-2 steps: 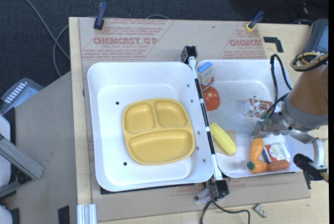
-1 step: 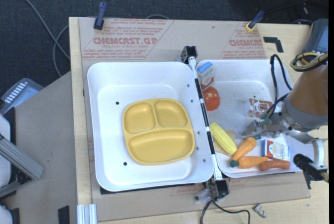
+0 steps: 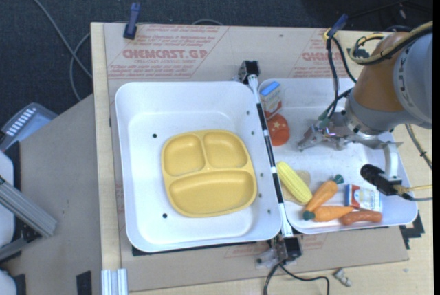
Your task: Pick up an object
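The right white bin (image 3: 309, 100) holds several toy foods. A small carton with a blue top (image 3: 271, 95) stands at its far left, with a red tomato (image 3: 278, 129) just in front of it. A yellow corn cob (image 3: 293, 181) lies near the front left. Beside it are two orange carrots (image 3: 322, 194) (image 3: 328, 213), a red-orange piece (image 3: 361, 217) and a small printed packet (image 3: 366, 198). My gripper (image 3: 309, 140) hangs low over the middle of this bin. It is right of the tomato, behind the corn, and nothing is visibly held in it.
The left white bin (image 3: 137, 115) holds a yellow divided plate (image 3: 206, 171). The grey arm with its orange band (image 3: 378, 87) covers the right bin's far right side, with cables around it. A black part (image 3: 378, 179) sticks out near the packet. A blue clip (image 3: 130, 20) sits on the board's far edge.
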`<state>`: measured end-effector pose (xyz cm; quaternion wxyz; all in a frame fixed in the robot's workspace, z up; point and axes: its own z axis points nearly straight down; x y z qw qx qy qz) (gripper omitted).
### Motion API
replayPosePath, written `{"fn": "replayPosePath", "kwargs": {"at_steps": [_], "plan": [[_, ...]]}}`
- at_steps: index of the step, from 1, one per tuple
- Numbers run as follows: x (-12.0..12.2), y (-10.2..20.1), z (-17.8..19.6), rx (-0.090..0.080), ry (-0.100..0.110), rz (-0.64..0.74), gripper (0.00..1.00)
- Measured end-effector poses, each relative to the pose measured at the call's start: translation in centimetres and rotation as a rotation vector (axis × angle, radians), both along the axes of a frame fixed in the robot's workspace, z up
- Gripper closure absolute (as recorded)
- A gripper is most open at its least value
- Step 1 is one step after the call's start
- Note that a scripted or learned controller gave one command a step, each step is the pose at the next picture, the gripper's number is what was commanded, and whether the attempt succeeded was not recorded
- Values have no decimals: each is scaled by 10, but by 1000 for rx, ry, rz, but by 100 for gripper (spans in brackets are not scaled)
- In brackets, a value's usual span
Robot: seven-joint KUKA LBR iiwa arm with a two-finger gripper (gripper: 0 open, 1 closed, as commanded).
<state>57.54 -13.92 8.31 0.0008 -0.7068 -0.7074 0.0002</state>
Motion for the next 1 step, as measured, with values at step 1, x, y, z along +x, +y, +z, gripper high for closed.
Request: {"fn": "replayPosePath", "kwargs": {"at_steps": [1], "plan": [[-69, -47, 10, 0, 3, -3, 0]]}}
